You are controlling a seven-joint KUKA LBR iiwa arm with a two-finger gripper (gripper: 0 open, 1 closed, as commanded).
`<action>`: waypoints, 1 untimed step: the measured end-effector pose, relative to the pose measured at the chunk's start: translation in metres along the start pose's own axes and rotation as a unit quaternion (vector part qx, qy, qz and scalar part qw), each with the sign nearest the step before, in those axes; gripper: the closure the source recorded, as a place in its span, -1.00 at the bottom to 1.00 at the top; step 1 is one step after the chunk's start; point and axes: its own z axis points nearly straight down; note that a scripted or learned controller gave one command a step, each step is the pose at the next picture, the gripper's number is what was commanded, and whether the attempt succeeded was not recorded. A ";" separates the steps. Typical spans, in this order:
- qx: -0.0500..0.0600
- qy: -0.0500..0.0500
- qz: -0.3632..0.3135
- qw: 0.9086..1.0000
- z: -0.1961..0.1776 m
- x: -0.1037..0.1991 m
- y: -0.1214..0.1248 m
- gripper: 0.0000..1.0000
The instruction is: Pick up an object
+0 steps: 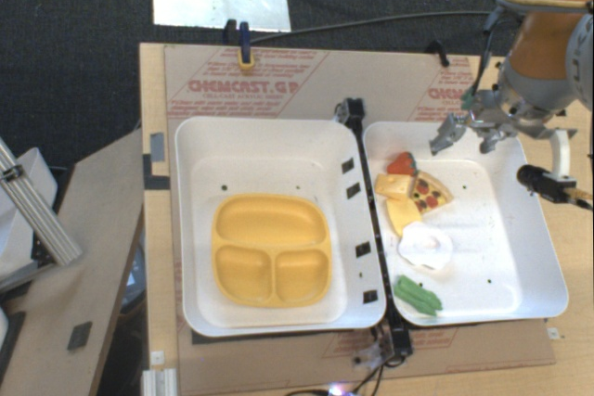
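White walls run round two shallow bins that sit side by side on the bench. The right bin (520, 292) has lots of bare floor on its far-right half, so there is room to move there. The left bin (200, 162) holds a yellow tray (272, 249) with three parts.

The gripper (471, 134) hangs over the top edge of the right bin, under the grey arm with its orange band (548, 32). Its two fingers are spread apart and nothing is between them. They touch no toy.

The toy food lies lower than the jaws and off to their left, near the wall between the bins. A red piece (402, 164) is the nearest one to the jaws. Just past it sit a pizza slice (429, 192) and yellow cheese pieces (397, 199). Farther down lies a white fried egg (425, 248). A green pea pod (418, 295) is the farthest from the jaws, by the bottom wall.
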 end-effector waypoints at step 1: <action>-0.007 -0.001 -0.001 1.000 -0.009 0.000 0.003 -1.00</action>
